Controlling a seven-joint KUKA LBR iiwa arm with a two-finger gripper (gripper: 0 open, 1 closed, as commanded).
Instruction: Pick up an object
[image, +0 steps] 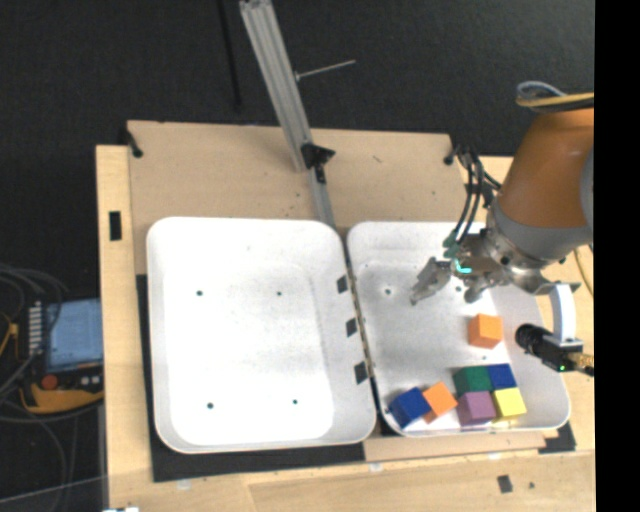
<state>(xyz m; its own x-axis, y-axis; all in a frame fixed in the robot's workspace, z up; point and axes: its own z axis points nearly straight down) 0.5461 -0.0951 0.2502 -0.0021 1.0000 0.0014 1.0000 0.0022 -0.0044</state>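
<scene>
The tool (446, 283) hangs over the right bin (400, 250), its two fingers spread apart with nothing between them. An orange cube (486, 330) lies alone in the right bin, near the tool and toward the bin's front. At the bin's front edge sit a blue cube (409, 405), another orange block (439, 399), and green (471, 381), dark blue (500, 377), purple (478, 406) and yellow (510, 402) cubes. The left bin (250, 330) lies beside it on the worktop (200, 170).

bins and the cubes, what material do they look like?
Bins: likely moulded plastic, matte white, with rounded corners and thin rims. Cubes, e.g. the lone orange one: solid flat colours, sharp edges, no gloss; painted wood or foam, hard to tell which.
</scene>
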